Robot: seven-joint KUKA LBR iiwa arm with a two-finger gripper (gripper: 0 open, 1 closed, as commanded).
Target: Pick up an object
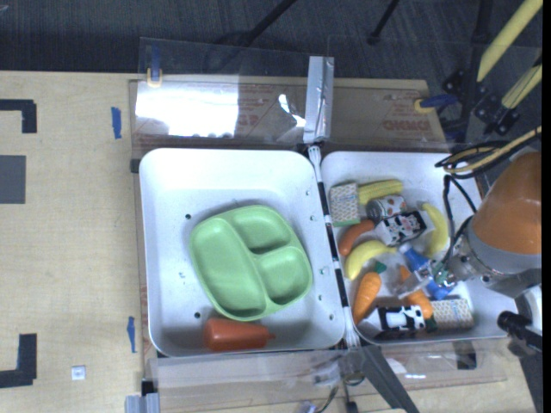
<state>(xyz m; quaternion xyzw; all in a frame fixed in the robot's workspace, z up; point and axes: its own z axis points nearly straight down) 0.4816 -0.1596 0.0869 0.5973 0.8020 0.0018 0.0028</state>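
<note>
Objects for picking, small plastic toy foods (392,256), crowd the right white bin (430,169). From the overhead camera, the grey arm with its orange band (514,213) hangs over that bin's right side, so the reach looks under way with nothing seen lifted. Its gripper (448,274) sits at the pile's right fringe, state hidden. Nearest lie a blue piece (418,261) and a black-and-white cow figure (398,318), just left and below-left. Next comes settling onto one item.

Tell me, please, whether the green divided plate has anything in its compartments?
Empty. All three compartments of the green plate show bare green; the red thing lies beside it on the bin floor.
</note>
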